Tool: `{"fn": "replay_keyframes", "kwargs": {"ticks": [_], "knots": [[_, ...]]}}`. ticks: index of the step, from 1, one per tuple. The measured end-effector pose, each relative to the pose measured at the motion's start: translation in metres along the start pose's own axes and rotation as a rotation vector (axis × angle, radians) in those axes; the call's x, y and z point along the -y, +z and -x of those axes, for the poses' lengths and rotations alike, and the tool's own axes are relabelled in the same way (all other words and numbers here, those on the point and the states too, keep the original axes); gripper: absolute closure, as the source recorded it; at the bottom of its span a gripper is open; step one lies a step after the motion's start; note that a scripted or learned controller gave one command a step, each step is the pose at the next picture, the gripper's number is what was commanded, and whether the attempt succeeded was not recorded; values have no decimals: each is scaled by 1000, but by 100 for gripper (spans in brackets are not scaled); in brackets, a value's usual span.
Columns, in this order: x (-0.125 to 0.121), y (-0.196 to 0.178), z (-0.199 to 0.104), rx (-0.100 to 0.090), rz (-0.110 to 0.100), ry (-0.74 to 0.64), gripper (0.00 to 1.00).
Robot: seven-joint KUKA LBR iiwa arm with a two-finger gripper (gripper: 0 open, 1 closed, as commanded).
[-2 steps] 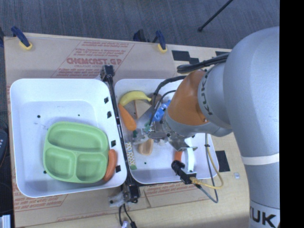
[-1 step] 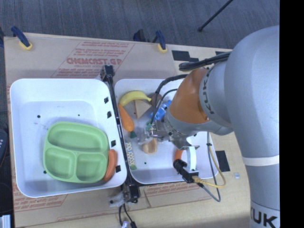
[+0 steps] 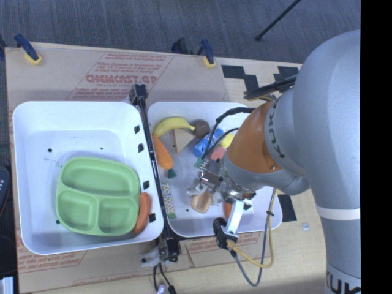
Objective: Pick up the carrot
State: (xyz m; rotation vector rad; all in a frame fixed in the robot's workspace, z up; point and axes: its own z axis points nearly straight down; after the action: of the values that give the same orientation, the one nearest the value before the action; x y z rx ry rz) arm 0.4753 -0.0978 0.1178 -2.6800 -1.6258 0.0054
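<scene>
The carrot (image 3: 163, 154) is orange and tapered, with a small green end. It lies along the left wall of the right bin (image 3: 184, 228), just below a yellow banana (image 3: 171, 126). My gripper (image 3: 204, 190) hangs low over the middle of the right bin, to the right of the carrot and apart from it. It sits directly above a tan rounded item (image 3: 201, 203). The wrist and the orange band hide the gripper's tips.
A green divided plate (image 3: 98, 195) fills the left bin (image 3: 37, 139), with an orange sausage-like piece (image 3: 144, 213) at its right edge. Brown (image 3: 200, 127), blue (image 3: 202, 146), pink (image 3: 215, 154) and yellow (image 3: 227, 141) items crowd the right bin's upper middle. A small orange piece (image 3: 227, 209) lies under the wrist.
</scene>
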Motion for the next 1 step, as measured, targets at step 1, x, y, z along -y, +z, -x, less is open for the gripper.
{"fn": "replay_keyframes", "kwargs": {"ticks": [1], "knots": [[-16, 27, -14, 1, 2, 245, 100]]}}
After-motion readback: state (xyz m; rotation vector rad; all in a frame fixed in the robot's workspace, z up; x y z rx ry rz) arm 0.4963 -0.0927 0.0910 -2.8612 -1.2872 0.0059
